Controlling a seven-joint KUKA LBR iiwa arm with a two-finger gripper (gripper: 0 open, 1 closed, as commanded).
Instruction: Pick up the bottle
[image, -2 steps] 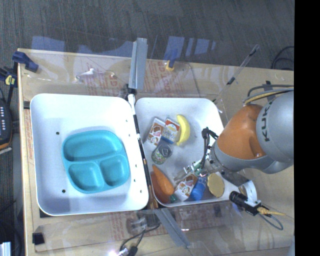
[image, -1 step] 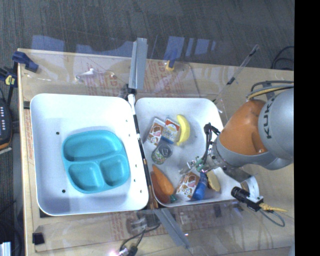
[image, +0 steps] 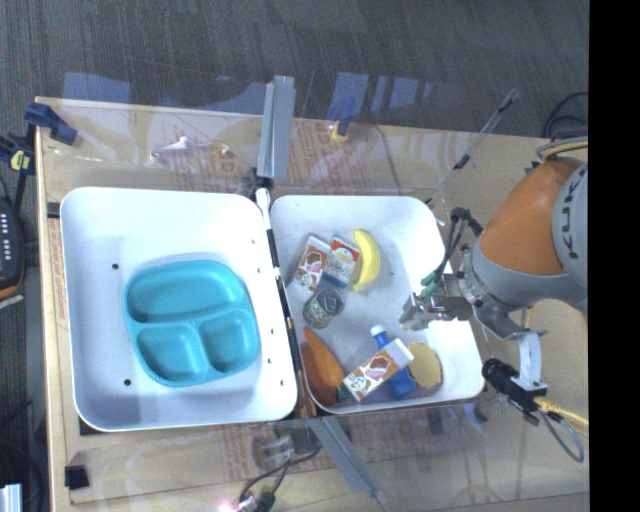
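Note:
The bottle (image: 391, 354), white with a blue cap, lies at the front of the right bin (image: 420, 215). It is wedged between a small printed carton (image: 366, 378) and a tan rounded item (image: 427, 368). My gripper (image: 421, 308) hangs over the right side of that bin, a short way behind and to the right of the bottle's cap, and it holds nothing that I can see. The grey arm with its orange band (image: 535, 235) reaches in from the right.
The right bin also holds two small cartons (image: 327, 263), a banana (image: 366, 258), a round can (image: 322, 308) and an orange carrot-like item (image: 321, 366) at the front left. A teal divided tray (image: 190, 320) sits in the left bin (image: 90, 215).

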